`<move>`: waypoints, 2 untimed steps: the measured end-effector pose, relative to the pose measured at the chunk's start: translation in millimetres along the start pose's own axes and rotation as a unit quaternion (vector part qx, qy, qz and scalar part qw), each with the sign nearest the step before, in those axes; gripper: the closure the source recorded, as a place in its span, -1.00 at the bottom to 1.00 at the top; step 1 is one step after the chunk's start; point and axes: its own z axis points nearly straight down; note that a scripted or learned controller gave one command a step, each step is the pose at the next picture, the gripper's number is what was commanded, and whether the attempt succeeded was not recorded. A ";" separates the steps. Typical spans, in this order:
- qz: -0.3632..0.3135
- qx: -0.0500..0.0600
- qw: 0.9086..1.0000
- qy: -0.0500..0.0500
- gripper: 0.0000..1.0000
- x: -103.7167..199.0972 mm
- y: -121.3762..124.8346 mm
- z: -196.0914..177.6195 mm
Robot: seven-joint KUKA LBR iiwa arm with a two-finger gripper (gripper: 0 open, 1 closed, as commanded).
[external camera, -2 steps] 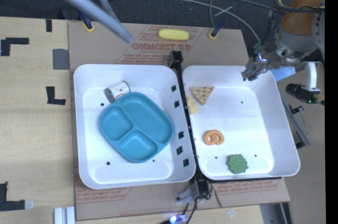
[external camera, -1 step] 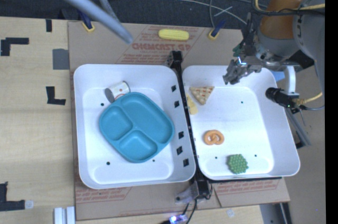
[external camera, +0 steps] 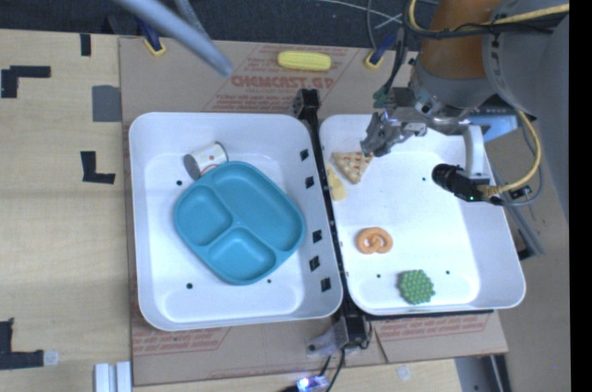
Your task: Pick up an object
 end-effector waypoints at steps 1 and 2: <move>0.001 0.001 1.000 -0.001 1.00 46.4 -20.3 9.4; 0.000 0.001 1.000 0.000 1.00 98.2 -33.8 16.8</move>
